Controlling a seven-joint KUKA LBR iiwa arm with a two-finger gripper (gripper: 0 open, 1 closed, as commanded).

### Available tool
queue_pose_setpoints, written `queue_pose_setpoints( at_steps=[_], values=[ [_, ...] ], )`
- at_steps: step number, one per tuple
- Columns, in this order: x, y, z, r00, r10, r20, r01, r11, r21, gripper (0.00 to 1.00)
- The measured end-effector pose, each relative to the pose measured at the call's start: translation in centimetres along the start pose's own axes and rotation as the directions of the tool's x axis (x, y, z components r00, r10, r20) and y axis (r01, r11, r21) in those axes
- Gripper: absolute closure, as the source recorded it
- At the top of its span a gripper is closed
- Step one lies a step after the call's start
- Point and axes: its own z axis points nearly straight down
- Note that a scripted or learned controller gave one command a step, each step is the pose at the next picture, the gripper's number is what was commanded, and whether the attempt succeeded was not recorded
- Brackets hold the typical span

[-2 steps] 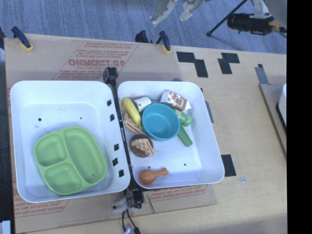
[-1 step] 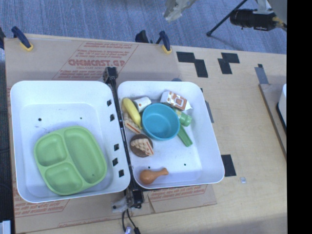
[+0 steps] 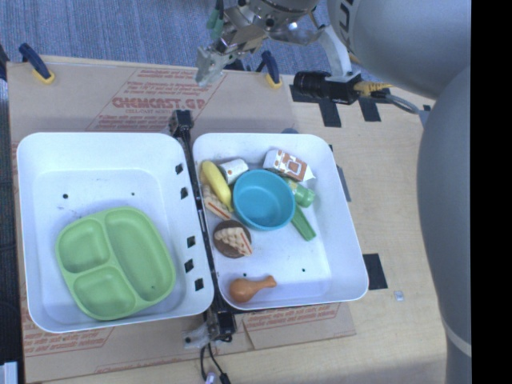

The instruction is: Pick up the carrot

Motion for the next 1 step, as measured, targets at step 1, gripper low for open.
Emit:
queue_pose_setpoints(
  at_steps=[1],
  values=[
    [9.83,4.82,8.1,1.0,-0.005,0.004,0.005,1.0,0.002,1.0]
  ],
)
